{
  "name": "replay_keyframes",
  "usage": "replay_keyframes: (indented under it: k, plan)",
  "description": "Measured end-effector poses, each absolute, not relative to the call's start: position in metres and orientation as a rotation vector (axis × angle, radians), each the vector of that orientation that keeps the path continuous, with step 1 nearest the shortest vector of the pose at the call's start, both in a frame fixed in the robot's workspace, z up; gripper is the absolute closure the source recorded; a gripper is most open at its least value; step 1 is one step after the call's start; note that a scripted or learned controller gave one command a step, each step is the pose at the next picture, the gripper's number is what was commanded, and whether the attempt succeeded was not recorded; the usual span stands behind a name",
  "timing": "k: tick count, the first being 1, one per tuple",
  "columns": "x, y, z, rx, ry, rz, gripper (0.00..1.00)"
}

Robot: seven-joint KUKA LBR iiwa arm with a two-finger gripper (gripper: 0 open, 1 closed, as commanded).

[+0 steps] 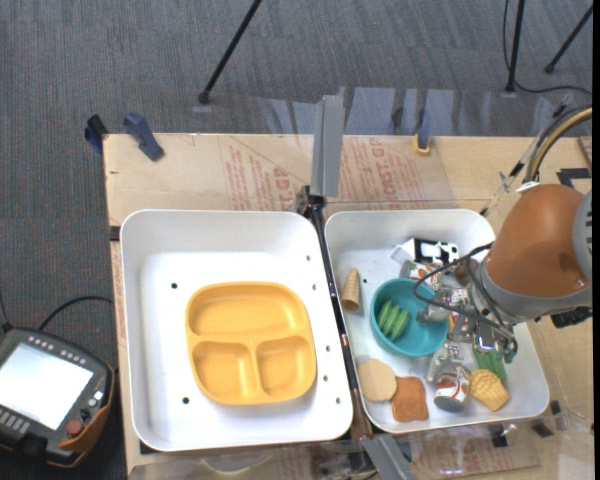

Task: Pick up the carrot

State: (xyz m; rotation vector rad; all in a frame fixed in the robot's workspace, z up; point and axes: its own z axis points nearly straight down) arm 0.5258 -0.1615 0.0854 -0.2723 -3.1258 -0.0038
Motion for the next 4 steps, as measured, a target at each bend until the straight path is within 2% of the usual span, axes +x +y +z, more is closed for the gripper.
replay_keyframes:
  k: [1, 2, 3, 4]
  plan:
    - [0.53, -0.167, 0.086, -0.898, -3.0, -0.01, 0.0]
    - [0.485, -0.17, 0.087, -1.307, -2.852, -0.003, 0.0]
    - [0.578, -0.149, 0.087, -1.339, -2.841, -0.003, 0.0]
    - [0.48, -0.203, 0.099, -1.323, -2.861, -0.004, 0.0]
